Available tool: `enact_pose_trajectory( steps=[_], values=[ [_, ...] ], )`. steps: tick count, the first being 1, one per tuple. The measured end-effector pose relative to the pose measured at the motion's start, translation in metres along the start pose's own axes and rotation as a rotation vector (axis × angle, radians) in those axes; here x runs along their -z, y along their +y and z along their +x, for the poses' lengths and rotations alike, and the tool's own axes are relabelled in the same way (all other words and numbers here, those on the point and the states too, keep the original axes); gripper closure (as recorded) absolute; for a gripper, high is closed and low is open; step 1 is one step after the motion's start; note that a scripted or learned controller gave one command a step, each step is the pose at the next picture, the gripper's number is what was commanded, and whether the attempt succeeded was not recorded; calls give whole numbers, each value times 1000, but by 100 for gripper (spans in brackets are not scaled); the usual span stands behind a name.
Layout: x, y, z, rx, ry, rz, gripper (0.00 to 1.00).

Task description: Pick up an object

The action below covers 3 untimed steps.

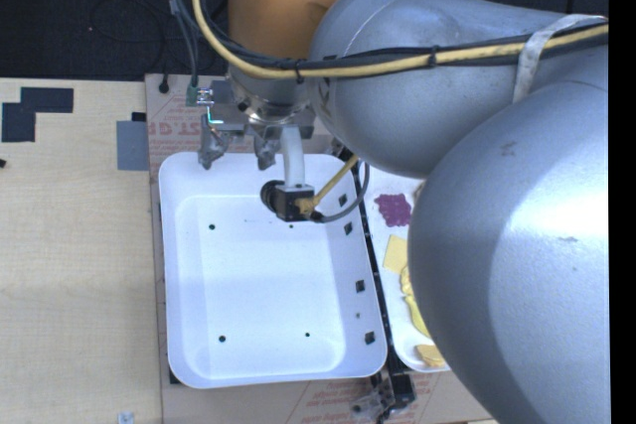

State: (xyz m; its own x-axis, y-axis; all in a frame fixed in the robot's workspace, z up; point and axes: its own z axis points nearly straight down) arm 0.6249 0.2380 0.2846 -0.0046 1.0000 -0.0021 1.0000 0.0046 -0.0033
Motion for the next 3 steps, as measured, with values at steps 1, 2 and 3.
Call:
enact_pose_trajectory(
  steps=[1, 2, 3],
  values=[
    [-124, -4, 6, -3, -3, 11, 0],
    [7, 21, 7, 1, 5, -14, 0],
    [-102, -8, 4, -6, -3, 12, 0]
  ],
)
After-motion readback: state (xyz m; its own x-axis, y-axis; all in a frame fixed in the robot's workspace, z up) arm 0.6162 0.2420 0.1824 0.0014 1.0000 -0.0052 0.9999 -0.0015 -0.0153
